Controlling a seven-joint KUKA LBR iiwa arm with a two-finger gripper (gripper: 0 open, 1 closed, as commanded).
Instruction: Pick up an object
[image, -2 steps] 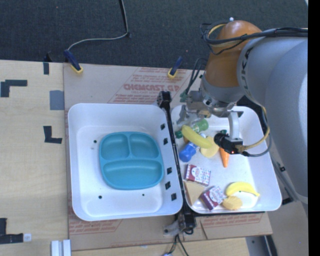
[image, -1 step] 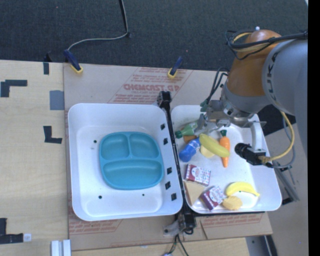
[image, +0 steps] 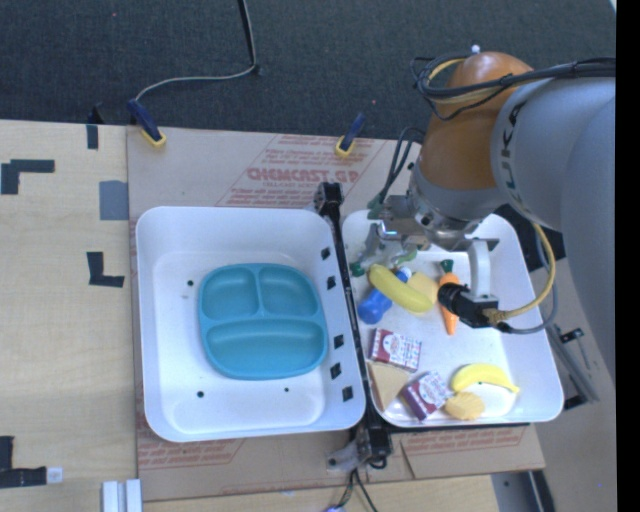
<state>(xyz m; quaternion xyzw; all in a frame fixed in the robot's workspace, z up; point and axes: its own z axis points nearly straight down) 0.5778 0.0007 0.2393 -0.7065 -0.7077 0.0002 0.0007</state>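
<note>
Gripper (image: 408, 243) sits low in the right bin (image: 535, 385), directly at 12 o'clock of a yellow banana (image: 404, 289). Jaw state: cannot tell. Left bin (image: 160, 300) contains a blue divided plate (image: 263, 320).

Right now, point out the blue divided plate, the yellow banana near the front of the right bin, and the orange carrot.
blue divided plate (image: 264, 322), camera view, centre divider.
yellow banana (image: 484, 377), camera view, middle of its curve.
orange carrot (image: 450, 318), camera view, lower body.
</note>
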